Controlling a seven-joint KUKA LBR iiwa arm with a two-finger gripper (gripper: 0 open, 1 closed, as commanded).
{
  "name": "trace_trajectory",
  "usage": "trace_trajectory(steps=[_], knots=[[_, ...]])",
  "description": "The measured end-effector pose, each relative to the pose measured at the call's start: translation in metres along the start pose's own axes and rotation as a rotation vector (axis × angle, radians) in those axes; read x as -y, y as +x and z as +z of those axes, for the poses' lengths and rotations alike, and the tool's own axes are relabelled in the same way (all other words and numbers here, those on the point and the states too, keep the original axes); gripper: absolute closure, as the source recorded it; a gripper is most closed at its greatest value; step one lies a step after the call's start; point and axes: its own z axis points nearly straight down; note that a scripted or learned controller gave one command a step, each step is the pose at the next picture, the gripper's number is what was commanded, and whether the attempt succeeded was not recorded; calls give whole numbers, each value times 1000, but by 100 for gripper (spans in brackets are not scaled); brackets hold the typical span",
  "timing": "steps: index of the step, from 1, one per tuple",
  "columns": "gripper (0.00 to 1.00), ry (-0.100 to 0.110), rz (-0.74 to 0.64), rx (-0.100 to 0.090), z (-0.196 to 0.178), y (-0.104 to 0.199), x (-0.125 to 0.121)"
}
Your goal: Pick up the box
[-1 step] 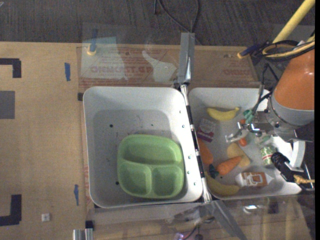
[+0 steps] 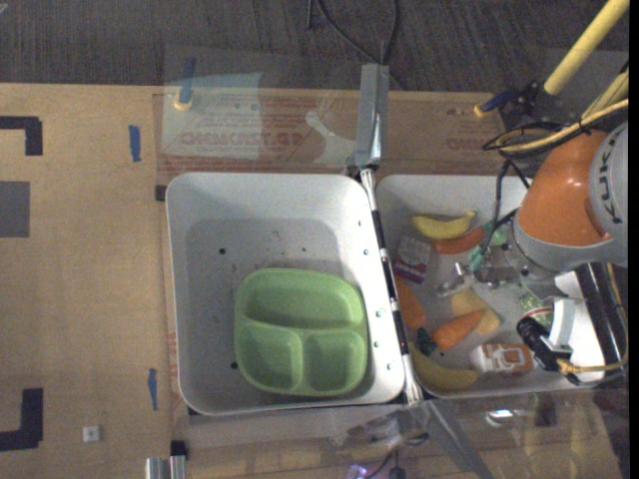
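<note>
The box (image 2: 411,258), small and white with pink and purple print, lies in the right bin (image 2: 394,190) near its left wall. My gripper (image 2: 471,273) hangs low over the middle of that bin, a short way right of the box and apart from it. The arm's orange band (image 2: 562,203) sits above it at the right. Nothing shows in the gripper.
Toy food crowds the right bin: a banana (image 2: 443,226) at the back, an orange carrot (image 2: 408,306) by the left wall, another orange piece (image 2: 460,328), a yellow banana (image 2: 445,372) and a small bottle (image 2: 502,357) in front. A green divided plate (image 2: 300,331) lies in the left bin (image 2: 200,267).
</note>
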Motion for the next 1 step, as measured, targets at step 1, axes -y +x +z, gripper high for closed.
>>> trace_trajectory(steps=[1], knots=[[0,3,-76,1,1,-8,-43]])
